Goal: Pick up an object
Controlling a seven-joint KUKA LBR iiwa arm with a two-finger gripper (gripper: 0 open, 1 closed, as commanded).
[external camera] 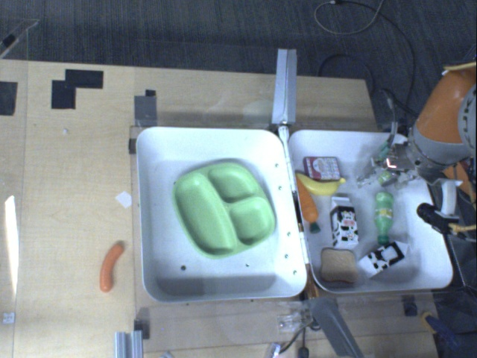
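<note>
My gripper (pixel 387 167) hangs over the far right part of the right bin (pixel 440 274), just beyond a green bottle (pixel 383 213) that lies along the bin floor. The same bin holds a yellow banana (pixel 320 185), a pink-topped can (pixel 323 168), an orange carrot (pixel 308 207), a cow-patterned carton (pixel 343 226), a second cow-patterned box (pixel 383 259) and a brown block (pixel 338 266). I see nothing held in the gripper.
The left bin (pixel 160 274) holds a green divided plate (pixel 223 209). An orange sausage (pixel 111 265) lies on the wooden bench to the left of the bins. A grey metal post (pixel 285 88) stands between the bins at the back.
</note>
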